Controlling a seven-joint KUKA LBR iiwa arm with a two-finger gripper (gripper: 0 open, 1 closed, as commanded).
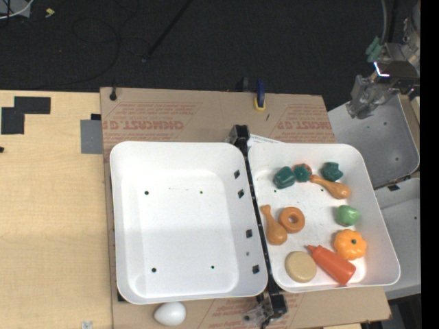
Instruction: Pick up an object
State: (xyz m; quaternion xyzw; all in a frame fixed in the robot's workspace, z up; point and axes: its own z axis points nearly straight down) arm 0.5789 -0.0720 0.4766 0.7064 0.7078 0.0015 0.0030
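The right bin [374, 184] holds several toy foods. Near its back lie a dark green piece [285, 177], a small red piece [302, 171], another green piece [332, 171] and an orange drumstick shape [333, 187]. A brown ring donut [293, 219] and a second orange drumstick [273, 227] sit in the middle, with a green lime [348, 215] to the right. At the front are an orange pumpkin [349, 245], a red bottle shape [332, 264] and a beige disc [300, 266]. My gripper [372, 96] hangs beyond the bin's far right corner, well away from all of them.
The left bin [123, 184] stands beside the right one, joined by a black hinge strip [248, 211]. A white egg [169, 313] lies on the cardboard in front of the left bin. A grey plate [384, 142] lies to the right of the bins.
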